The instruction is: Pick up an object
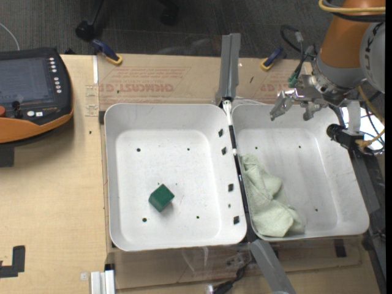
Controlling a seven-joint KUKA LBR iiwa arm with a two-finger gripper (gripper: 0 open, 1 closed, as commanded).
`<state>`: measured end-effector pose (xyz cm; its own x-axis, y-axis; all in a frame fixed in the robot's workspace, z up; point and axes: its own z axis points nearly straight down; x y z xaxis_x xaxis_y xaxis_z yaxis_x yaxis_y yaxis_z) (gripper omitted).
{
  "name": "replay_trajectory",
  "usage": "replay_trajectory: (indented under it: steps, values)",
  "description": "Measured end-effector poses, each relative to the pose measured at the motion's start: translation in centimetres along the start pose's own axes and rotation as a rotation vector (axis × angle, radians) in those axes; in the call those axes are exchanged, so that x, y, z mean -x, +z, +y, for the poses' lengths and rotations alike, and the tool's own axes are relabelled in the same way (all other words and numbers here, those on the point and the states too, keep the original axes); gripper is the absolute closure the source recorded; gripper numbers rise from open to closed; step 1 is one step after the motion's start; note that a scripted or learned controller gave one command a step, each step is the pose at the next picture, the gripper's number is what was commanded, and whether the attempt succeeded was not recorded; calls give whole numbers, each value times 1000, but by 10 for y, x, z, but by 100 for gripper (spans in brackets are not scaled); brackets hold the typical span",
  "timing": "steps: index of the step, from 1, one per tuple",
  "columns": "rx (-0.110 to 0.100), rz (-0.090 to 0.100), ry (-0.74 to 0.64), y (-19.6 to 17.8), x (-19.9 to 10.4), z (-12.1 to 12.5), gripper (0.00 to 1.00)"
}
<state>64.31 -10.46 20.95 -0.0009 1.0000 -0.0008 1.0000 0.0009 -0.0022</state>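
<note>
Looking across the two shallow white plastic bins, we are seeing the left bin [122, 164] holding a small green cube [162, 198] near its front and the right bin [331, 182] holding a crumpled pale green cloth [266, 204] against its left wall. Our two-finger metal gripper [296, 105] is hovering empty above the right bin's back rim, and we cannot tell its spread. We are judging the cloth soft and light, best pinched at a raised fold; the cube looks rigid, graspable across opposite flat faces.

Robotics lab: plywood bench [49, 201] with two white bins [122, 118] clamped down (orange-handled clamps [105, 51]), teach pendant [30, 94] at left, cables, office chair base [116, 8] on grey carpet.
</note>
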Motion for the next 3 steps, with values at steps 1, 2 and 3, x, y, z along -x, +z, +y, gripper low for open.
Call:
replay_trajectory:
  steps: [1,2,3]
  values:
    - [0,0,-305,18,-48,-9,0]
    - [4,-1,-404,18,-111,16,0]
    - [2,0,-313,18,-144,-38,0]
